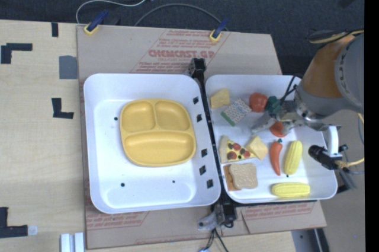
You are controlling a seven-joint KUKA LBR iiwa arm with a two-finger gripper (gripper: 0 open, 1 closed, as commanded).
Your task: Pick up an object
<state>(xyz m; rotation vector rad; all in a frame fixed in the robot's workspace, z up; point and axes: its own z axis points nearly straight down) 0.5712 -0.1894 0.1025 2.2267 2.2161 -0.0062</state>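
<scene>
The right bin (314,185) holds several toy foods. Among them are a red tomato (257,101), a yellow cheese block (219,98), a checkered cracker (235,111), a pizza slice (235,152), a cheese wedge (258,147), an orange carrot (276,157), two corn cobs (293,157) (290,189) and a slice of toast (243,175). My gripper (262,121) is low over the bin's middle, between the tomato and the cheese wedge. A small red piece (278,129) lies just right of it. Nothing is visibly held between its fingers.
The left bin (100,185) holds a yellow divided plate (158,131). A black divider (204,126) runs between the bins. The arm's grey and orange body (325,82) hangs over the right bin's far right corner. Both bins sit on a cardboard sheet (142,49).
</scene>
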